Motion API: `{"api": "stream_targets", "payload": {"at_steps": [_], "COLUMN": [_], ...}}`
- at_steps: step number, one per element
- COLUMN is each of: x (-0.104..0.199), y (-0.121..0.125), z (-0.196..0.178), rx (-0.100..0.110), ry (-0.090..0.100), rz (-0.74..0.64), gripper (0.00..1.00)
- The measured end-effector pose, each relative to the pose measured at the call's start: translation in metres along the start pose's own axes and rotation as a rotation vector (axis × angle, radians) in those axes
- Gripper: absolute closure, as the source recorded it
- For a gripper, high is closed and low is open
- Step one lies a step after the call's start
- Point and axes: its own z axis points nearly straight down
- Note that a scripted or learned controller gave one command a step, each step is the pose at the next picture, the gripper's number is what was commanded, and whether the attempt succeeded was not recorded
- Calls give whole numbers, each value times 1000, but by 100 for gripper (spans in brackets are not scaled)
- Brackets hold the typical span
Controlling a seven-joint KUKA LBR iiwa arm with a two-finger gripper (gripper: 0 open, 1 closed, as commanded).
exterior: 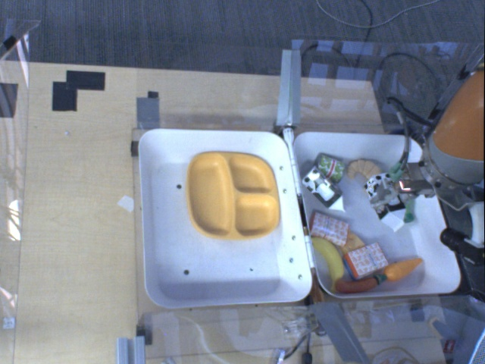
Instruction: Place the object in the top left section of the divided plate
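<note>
While the left bin (163, 271) fills the middle of the frame with the yellow divided plate (231, 194) lying in its upper half, the right bin (443, 275) holds the clutter. At the right edge the grey arm (461, 131) reaches in. Its gripper (392, 196) sits low over the right bin's upper right; whether it grips anything cannot be told. Lower in that bin lie a banana (329, 257), a carrot (403, 268) and a small patterned box (367, 259).

The arm (462, 139) wears a broad orange band above a grey wrist, with black cables looping nearby and a dark gripper (394, 196) showing green bits.
</note>
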Motion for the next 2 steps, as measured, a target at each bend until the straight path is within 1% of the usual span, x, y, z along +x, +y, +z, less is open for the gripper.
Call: {"api": "stream_targets", "payload": {"at_steps": [1,2], "x": [71,107], "y": [61,130], "z": [16,16], "rx": [4,1], "ry": [2,1], "rz": [30,-127], "gripper": [100,100]}}
